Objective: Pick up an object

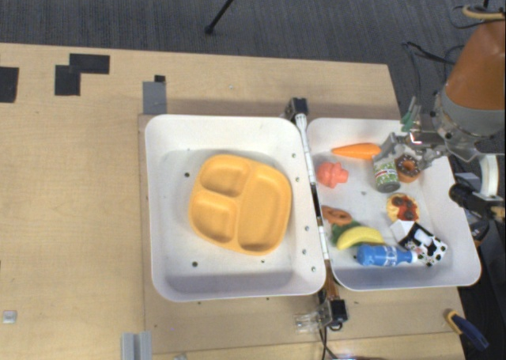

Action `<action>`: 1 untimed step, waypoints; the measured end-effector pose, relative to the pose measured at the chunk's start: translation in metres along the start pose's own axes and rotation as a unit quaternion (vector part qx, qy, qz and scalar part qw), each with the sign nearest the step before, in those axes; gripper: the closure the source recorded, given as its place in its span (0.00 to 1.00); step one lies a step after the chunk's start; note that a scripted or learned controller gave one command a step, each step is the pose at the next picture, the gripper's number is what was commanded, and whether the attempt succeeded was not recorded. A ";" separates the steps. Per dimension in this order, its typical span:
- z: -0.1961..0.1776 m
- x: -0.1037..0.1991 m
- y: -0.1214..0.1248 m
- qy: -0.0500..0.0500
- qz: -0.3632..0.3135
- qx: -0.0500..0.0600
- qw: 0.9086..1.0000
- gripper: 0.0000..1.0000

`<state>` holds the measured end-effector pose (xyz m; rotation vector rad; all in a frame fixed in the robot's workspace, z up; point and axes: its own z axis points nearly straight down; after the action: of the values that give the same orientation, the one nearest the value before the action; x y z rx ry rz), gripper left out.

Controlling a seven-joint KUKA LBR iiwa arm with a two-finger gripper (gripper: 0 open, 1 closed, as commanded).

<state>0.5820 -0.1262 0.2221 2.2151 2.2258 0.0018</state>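
The grey arm (474, 73) reaches in from the right, its orange band uppermost. The gripper (405, 149) points down and leftward, though its fingertips seem too blurred to read.

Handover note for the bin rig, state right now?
Pincer: low over the far part of the right bin, at the small green can. Whether it grips anything cannot be told from this view.
Right bin holds: carrot, pink toy, green can, pizza slice, cookie-like piece, banana, blue bottle, black-and-white toy.
Left bin: yellow divided tray, lying alone.
Done: arm is at the objects; no lift confirmed.
Left: confirm a grasp, raise one object out of the bin.
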 end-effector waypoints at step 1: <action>0.135 -0.009 0.016 -0.001 -0.033 -0.003 0.999 0.00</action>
<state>0.5988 -0.1354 0.0870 2.1355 2.2941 0.0066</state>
